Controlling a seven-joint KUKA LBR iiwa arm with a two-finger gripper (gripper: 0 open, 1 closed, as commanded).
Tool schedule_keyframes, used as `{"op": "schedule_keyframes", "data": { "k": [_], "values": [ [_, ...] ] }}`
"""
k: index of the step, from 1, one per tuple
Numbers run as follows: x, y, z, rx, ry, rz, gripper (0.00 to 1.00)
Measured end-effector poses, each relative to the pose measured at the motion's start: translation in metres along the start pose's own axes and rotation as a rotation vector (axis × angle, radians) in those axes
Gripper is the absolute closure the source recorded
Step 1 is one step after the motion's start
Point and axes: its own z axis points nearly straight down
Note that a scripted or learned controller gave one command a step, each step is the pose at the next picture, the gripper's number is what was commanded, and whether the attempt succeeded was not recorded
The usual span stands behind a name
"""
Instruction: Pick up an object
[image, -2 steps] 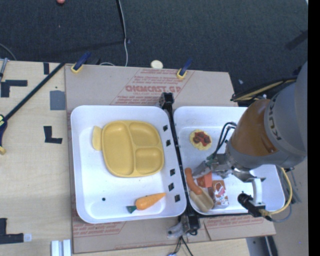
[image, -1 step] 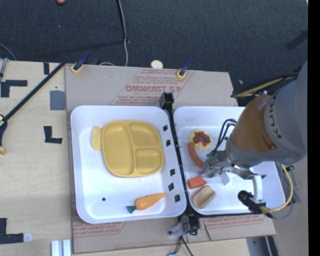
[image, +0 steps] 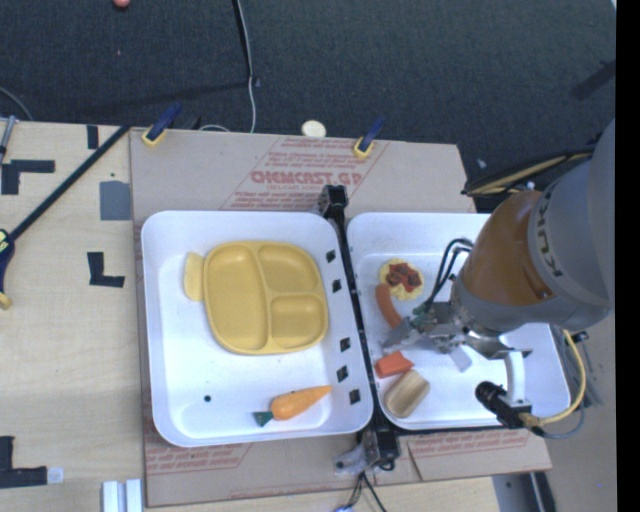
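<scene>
Pincer lowered into the right white bin.
Its state cannot be told; an orange sausage-shaped toy is seen at its 11 o'clock.

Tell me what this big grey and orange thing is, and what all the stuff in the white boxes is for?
That is a robot arm, grey with an orange band. One camera above the bench looks down at a slant, and the arm reaches in from the right. At its end is a tool for grabbing things; whether it holds anything is hard to tell here.

Two shallow white bins sit side by side. The left bin holds a yellow plastic tray with compartments and a toy orange carrot. The right bin holds toy food: a small yellow round piece with red topping, an orange sausage-like piece, a red block and a tan bread-like piece. The robot is trying to pick one up.
</scene>
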Motion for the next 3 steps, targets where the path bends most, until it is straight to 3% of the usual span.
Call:
{"op": "schedule_keyframes", "data": {
  "k": [2, 3],
  "values": [
    [0.011, 0.106, 0.011, -0.004, -0.003, -0.003, 0.00],
    [0.010, 0.103, 0.001, 0.000, -0.002, -0.002, 1.00]
  ]
}}
